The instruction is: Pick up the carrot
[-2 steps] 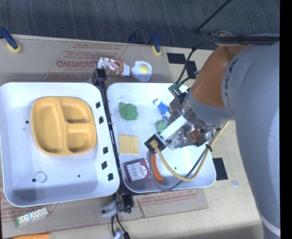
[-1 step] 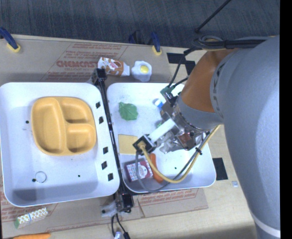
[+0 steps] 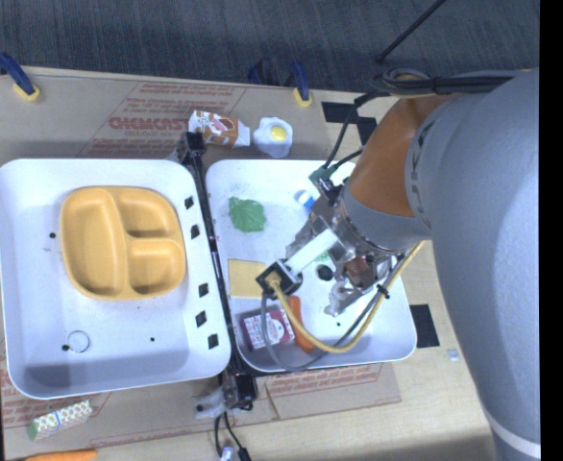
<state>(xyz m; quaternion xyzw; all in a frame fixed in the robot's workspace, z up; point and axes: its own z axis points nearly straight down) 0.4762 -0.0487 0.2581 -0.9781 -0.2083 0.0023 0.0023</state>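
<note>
Orange carrot (image 3: 296, 312) lies in the right-hand bin (image 3: 267, 176), lower centre of frame, its long axis running nearly top to bottom, just left of the gripper (image 3: 347, 284); whether that gripper is apart or together cannot be told.

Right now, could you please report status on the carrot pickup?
Gripper down in right bin. Carrot lies near front wall, beside gripper. Red packet close alongside carrot.

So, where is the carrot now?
In the camera view, the carrot lies in the right bin, near its front wall, just right of the red packet.
</note>
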